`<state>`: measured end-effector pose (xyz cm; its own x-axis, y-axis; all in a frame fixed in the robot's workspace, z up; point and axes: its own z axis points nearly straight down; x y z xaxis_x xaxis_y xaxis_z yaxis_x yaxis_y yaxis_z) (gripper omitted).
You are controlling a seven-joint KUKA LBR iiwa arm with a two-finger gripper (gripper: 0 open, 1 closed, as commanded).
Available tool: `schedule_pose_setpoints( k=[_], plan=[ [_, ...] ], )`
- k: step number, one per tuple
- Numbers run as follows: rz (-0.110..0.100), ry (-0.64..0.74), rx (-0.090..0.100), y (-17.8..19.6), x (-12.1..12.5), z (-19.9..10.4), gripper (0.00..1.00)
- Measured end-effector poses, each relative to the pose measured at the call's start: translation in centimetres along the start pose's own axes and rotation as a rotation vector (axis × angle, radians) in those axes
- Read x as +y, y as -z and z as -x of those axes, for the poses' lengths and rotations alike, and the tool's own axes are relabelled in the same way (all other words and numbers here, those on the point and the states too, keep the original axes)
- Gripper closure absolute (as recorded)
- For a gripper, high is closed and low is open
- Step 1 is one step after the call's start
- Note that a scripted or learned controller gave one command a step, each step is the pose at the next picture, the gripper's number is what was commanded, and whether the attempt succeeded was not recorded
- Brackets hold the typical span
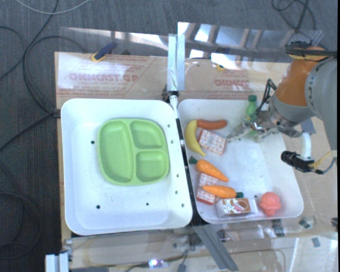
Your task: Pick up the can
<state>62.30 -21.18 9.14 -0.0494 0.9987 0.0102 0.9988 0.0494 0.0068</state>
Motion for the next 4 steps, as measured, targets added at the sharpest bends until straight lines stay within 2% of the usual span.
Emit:
schedule_pose_setpoints(
  k=[1, 2, 4],
  plan=[
    [0.007, -0.326, -0.014, -0.1, -0.8, -1.6, 0.0],
    [0.001, -0.341, -0.002, -0.1, 1.0, -0.9, 0.0],
    [-0.002, -0.307, -0.002, -0.1, 2.9, -0.6, 0.0]
  ],
)
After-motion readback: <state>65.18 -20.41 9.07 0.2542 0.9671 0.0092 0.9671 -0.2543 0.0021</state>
